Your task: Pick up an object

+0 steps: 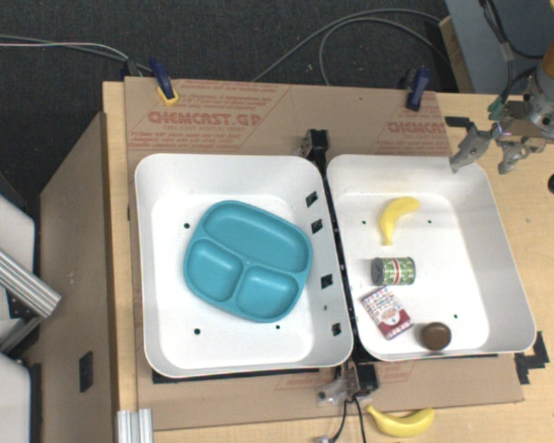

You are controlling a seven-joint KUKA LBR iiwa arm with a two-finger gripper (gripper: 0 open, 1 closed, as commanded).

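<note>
Nearest the lens, a second banana [405, 421] lies on the bench below the bins, far down-view from the gripper [487, 150].

Right bin [499, 247] holds four candidates for picking. Yellow banana [396, 217] is closest to the gripper, down and to view-left of it, lying flat on the bin floor. Small green-labelled can [393, 270] sits on its side just past the banana, farther from the gripper. Red-and-white packet [386, 311] lies touching or nearly touching the can's lower side, tilted. Brown round object [435, 336] sits just beside the packet, at the bin's near edge, farthest of the four from the gripper.

Gripper hangs over the right bin's far right corner, at the rim, well apart from all four items. Fingers [464, 151] are spread apart with nothing between them.

Left bin [157, 247] lies far to view-left of the gripper and carries a teal divided plate [247, 260], three compartments, angled. Black clips [319, 247] line the seam between bins. Two blue clamps [163, 83] pin the cardboard sheet [277, 109] at the bench's far edge.
</note>
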